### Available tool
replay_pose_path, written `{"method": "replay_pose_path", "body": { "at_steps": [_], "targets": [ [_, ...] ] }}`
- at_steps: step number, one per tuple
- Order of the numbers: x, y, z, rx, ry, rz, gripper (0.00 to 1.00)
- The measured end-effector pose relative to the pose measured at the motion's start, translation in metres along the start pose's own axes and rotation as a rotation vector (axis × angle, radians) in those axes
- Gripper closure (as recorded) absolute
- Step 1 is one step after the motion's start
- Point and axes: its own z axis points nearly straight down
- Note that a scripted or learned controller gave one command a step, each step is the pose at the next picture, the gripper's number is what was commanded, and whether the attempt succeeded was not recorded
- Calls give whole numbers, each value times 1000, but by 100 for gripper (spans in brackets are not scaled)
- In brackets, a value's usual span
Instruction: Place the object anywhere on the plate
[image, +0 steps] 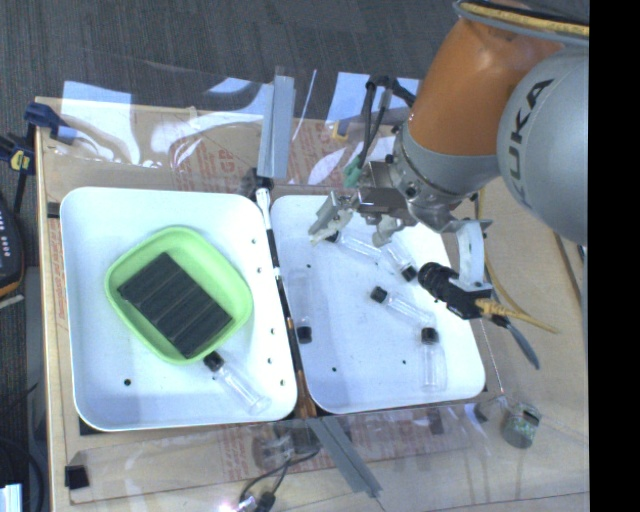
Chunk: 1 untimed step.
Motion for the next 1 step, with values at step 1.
{"method": "replay_pose_path", "body": {
  "at_steps": [1],
  "targets": [
    [-35, -40, -57, -2, 0, 147, 0]
  ]
}}
